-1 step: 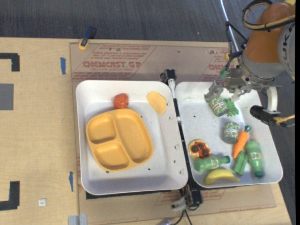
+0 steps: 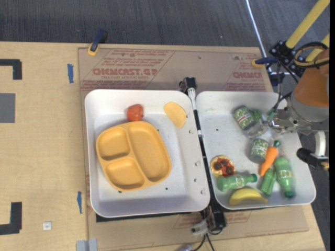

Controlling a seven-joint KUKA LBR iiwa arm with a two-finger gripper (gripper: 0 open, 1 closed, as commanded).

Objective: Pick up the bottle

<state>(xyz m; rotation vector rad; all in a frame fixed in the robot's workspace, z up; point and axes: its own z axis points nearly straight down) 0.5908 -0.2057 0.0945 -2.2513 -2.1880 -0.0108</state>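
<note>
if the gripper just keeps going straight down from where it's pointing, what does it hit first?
Probably the green can just below the gripper, or bare floor of the right bin beside it. Depth is hard to judge from this slanted view.

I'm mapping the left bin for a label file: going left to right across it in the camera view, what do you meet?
Yellow divided tray → red tomato, which sits above the tray's middle → pale yellow chip.
</note>
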